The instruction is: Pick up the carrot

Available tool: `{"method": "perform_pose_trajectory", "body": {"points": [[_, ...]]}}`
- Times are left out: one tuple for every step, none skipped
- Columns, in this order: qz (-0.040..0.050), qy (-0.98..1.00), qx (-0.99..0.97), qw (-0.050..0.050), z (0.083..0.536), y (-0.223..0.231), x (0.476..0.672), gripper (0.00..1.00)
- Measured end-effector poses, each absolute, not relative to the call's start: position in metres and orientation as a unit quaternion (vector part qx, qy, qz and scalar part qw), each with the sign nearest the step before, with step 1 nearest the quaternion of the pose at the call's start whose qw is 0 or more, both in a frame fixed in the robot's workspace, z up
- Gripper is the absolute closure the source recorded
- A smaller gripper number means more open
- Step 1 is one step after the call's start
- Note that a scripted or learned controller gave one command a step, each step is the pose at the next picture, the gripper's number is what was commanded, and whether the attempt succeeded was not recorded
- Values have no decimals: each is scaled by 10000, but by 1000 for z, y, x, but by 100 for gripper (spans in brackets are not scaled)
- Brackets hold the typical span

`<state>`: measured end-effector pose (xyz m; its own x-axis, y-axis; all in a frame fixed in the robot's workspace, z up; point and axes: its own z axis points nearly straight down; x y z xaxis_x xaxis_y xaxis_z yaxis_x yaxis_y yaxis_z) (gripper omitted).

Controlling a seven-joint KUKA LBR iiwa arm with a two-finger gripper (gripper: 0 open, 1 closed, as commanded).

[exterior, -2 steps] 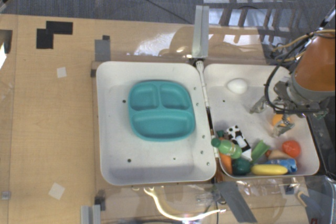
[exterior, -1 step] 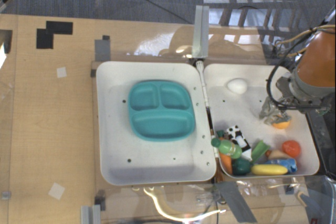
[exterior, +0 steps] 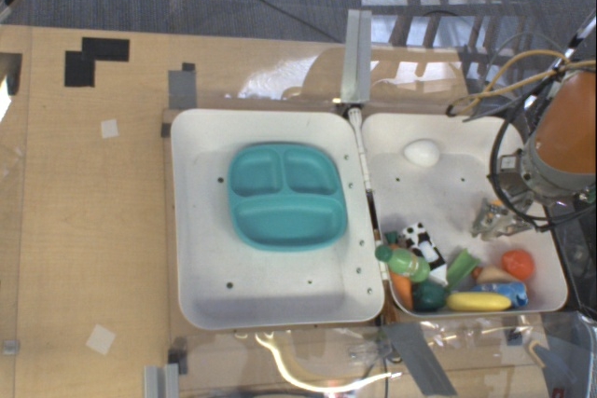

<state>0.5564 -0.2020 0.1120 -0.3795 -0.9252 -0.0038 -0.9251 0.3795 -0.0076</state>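
- Broadly, the table (exterior: 84, 228) is a pale, matt wooden sheet with a few black marks and grey brackets; it bears two shallow white bins side by side, both of smooth, glossy moulded plastic with rounded corners.
- The left bin (exterior: 201, 294) holds a teal divided plate (exterior: 285, 198), a rounded-off rectangle with three shallow compartments and a dull sheen.
- The right bin (exterior: 448, 168) holds a white, egg-like lump (exterior: 421, 151) near its far wall and a crowded heap of toy food along its near wall.
- The arm (exterior: 564, 130), grey with an orange band, reaches in from the right; its gripper (exterior: 492, 219) hangs over the right bin, well apart from the carrot, and whether the jaws are apart or together cannot be told.
- In the heap lie a yellow banana (exterior: 478, 300), a red-orange round fruit (exterior: 518, 264), a black-and-white patterned piece (exterior: 422, 242) and green pieces.
- The carrot (exterior: 403, 275) lies at the left end of the heap, close to the wall between the bins: an orange tapered body with a green top, touching its neighbours.
- It is probably light, stiff, hollow plastic, not fragile but smooth and apt to slip or roll.
- The best hold looks to be across the thick orange middle, jaws square to its length; the near wall and crowding leave little room for the fingers.
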Motion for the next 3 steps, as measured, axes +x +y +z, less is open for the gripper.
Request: {"method": "perform_pose_trajectory", "body": {"points": [[-19, 8304, -5571, 38, 112, -202, 556, 0], [-29, 7932, -6089, 38, 88, -204, 564, 0], [-69, 7946, -6071, 87, 103, -204, 568, 100]]}}
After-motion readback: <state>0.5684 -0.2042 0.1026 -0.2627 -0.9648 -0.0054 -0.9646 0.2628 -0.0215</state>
